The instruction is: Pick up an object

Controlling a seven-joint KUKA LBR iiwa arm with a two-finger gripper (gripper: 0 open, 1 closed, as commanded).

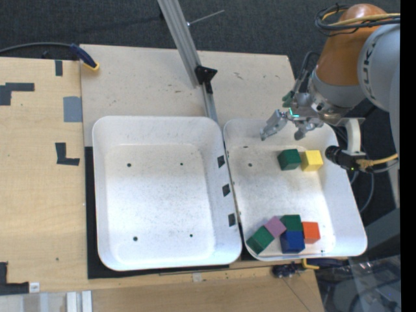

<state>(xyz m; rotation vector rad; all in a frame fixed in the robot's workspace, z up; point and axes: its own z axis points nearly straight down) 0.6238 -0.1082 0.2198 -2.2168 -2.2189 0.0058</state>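
The gripper (286,128) hangs over the far end of the right bin (344,200), fingers spread apart and holding nothing. Just below it lie a green cube (289,159) and a yellow cube (312,160) — touching side by side, the green one nearer the fingertips.

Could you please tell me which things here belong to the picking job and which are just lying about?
Job:
- gripper, fingers apart, nothing between them
- green block and yellow block
- block cluster at the right bin's near edge

Lying about:
- left bin
- metal pole
- blue clamp
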